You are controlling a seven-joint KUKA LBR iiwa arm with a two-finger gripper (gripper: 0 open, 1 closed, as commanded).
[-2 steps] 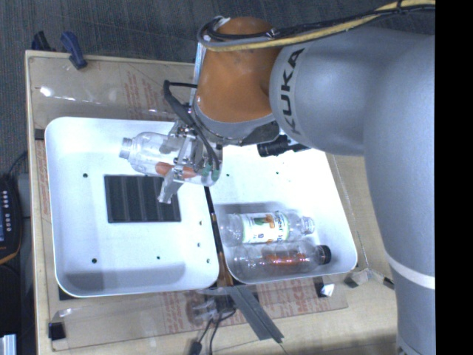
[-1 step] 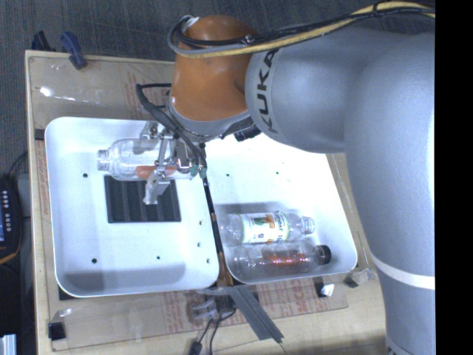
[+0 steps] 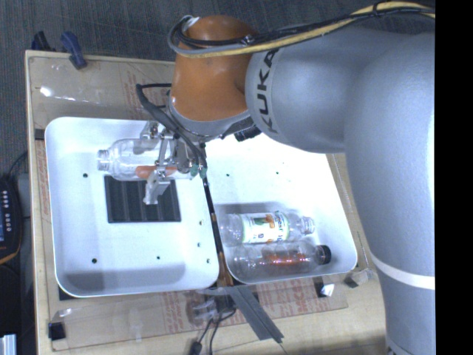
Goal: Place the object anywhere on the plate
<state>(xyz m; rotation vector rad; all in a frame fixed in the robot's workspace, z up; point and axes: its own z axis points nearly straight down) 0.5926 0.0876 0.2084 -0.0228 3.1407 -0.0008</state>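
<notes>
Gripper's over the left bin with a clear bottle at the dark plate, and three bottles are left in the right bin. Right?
Not quite: the camera view shows two bottles in the right bin, not three: a labelled bottle and a dark-capped bottle. The gripper is over the left bin, with a clear bottle at the dark plate.

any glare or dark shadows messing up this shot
Camera view: bright white bins look nearly washed out; the clear bottle by the gripper is hard to outline against them; soft shadow lies along the left bin's near wall; the big arm hides the right bin's far part.

Arm (image 3: pixel 310 80) overhangs right bin (image 3: pixel 336 198); left bin's (image 3: pixel 66 198) front floor lies open.
</notes>
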